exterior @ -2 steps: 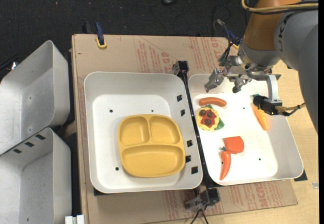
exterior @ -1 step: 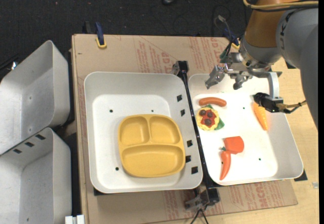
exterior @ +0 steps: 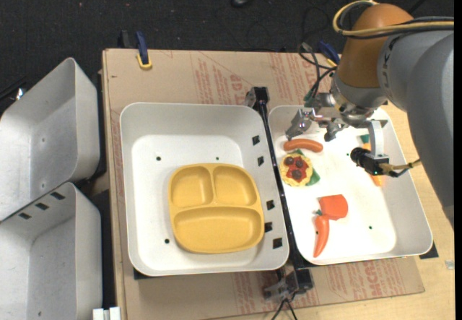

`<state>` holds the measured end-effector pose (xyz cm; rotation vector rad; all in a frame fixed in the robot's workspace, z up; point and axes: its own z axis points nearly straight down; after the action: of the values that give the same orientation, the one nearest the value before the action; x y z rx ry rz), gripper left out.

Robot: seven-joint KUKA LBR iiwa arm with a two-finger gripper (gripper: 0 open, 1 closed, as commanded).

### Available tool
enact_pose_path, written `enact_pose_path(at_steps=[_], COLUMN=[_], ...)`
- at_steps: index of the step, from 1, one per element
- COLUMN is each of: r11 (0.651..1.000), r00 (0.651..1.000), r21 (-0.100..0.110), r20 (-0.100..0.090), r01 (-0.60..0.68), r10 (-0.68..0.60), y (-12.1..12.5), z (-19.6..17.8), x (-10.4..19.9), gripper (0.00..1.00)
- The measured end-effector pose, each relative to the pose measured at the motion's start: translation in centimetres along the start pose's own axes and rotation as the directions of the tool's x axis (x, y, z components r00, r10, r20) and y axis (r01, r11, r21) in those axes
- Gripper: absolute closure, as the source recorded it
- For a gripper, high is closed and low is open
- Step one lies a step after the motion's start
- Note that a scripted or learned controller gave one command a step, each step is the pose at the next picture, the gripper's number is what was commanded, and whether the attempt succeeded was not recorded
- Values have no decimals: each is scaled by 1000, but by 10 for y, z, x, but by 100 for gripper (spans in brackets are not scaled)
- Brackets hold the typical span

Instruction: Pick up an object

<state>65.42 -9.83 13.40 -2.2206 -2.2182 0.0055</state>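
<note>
Sausage (exterior: 303, 144) lies in the right bin (exterior: 404, 235), just beyond the divided yellow tray (exterior: 215, 208) in the neighbouring bin, long axis running left-right, pizza toy (exterior: 297, 169) touching below it. Now the pincer (exterior: 317, 126) hangs just up and right of the sausage, metal fingers spread, nothing between them. Sausage looks the nearest pick.

Faint red printing on the board (exterior: 216, 80) under the bins is unreadable.
</note>
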Motion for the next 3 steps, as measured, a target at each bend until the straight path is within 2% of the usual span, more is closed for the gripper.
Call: enact_pose_path(at_steps=[1,2,3], r11=[1000,1000,1000], r00=[1000,1000,1000], r21=[-17,-9,-10], r20=[6,1,1], r01=[1,0,0], r10=[-1,0,0], y=[4,2,-2], z=[37,30,-27], x=[-2,0,-9], gripper=[0,100,100])
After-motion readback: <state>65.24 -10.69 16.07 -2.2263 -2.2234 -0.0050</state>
